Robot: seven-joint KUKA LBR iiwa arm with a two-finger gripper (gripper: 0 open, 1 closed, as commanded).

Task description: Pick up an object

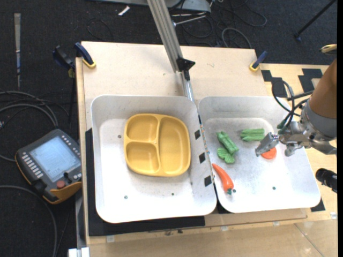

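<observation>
In the right white bin (300, 189) lie several small toys: a green bean-like piece (252, 135), a green pod cluster (226, 146), an orange-red carrot (224, 178) near the front left, and a small red-orange piece (269, 153). My gripper (278, 143) hangs over the right bin's right half, its fingers spread, one fingertip (265, 145) right at the red-orange piece. Nothing is held between the fingers. The arm comes in from the right edge.
The left white bin (107, 197) holds a yellow divided plate (158, 144). A slanted metal pole (170, 31) rises from the back between the bins. A teach pendant (51, 162) lies on the floor at left. Clamps sit on the bench's back corners.
</observation>
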